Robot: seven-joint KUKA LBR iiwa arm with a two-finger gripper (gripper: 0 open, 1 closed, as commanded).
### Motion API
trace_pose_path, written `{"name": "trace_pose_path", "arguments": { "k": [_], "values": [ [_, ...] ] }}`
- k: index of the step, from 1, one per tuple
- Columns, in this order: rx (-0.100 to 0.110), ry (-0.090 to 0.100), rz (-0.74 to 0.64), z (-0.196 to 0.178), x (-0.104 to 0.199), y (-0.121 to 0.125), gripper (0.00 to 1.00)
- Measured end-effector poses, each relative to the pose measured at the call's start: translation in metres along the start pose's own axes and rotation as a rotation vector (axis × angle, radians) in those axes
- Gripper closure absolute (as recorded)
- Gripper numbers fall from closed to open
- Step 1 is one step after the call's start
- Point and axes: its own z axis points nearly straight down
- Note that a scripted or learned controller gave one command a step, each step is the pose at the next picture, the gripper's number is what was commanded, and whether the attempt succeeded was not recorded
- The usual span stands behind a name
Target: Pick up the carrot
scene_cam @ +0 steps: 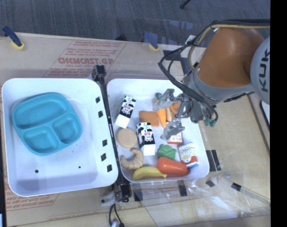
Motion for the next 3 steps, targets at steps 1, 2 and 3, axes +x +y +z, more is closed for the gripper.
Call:
{"name": "trace_pose_path", "arguments": {
  "k": [1, 2, 3],
  "values": [
    [-0.001, 0.005, -0.042, 0.052, 0.014, -0.098, 0.0],
    [-0.003, -0.002, 0.092, 0.183, -0.074, -0.094, 0.0],
    [0.0, -0.01, 0.084, 0.169, -0.078, -0.094, 1.0]
  ]
}}
